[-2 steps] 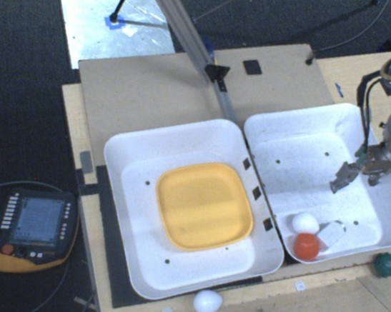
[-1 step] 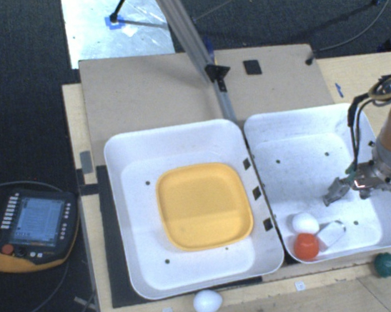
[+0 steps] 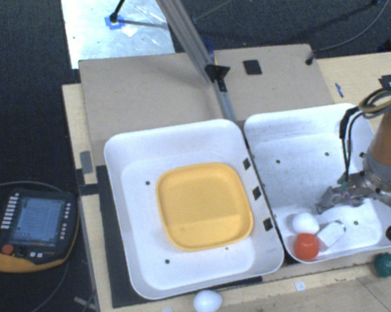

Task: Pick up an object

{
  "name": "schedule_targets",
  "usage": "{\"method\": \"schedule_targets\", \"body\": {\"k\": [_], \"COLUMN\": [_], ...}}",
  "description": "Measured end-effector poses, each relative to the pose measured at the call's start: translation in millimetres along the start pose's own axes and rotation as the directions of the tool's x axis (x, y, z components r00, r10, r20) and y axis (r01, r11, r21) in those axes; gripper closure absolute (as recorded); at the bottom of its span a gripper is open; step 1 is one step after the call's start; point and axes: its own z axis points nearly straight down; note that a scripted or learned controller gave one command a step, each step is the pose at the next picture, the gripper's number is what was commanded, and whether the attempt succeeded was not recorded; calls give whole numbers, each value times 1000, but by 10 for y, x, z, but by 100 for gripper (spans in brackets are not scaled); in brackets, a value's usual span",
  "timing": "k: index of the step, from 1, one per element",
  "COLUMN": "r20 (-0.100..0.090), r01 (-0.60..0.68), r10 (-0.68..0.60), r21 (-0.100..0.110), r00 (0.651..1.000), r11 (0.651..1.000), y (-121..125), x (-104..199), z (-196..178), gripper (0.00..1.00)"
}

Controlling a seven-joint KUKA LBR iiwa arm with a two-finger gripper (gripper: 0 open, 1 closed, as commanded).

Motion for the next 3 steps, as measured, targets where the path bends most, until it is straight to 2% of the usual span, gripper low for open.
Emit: {"method": "schedule_targets", "body": {"k": [1, 2, 3], "r20": [1, 1, 1], "r01": [0, 1, 1], "r10": [0, -1, -1], "r21": [-3, -6, -7], "r00": [1000, 1000, 1000], "r11": [1000, 1000, 1000], "y": [10, 72, 28], "x": [-2, 39, 108], "z": [-120, -564, -1035], "gripper": [100, 100, 100]}}
